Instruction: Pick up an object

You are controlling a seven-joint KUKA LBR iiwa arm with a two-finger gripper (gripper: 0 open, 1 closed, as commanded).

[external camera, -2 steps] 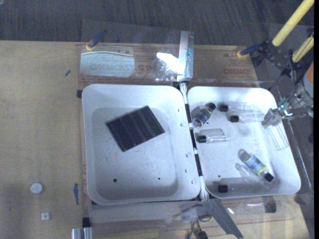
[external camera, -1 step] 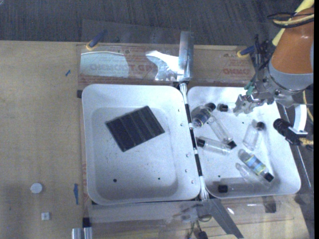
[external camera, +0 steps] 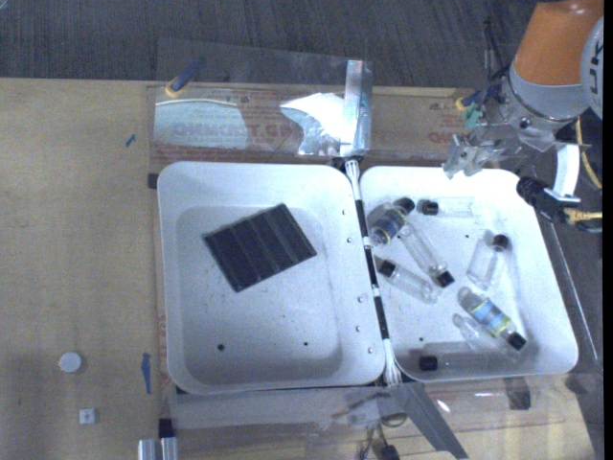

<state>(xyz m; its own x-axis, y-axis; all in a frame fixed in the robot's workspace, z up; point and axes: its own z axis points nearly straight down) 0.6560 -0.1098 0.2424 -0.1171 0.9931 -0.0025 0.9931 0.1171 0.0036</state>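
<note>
A single fixed camera sits high above the desk (external camera: 77, 257) and looks down at a slant. It stands far enough back to take in both white bins (external camera: 192, 190) whole, side by side mid-frame, with dark floor along the top. The arm (external camera: 560, 36) enters at the upper right corner.
</note>
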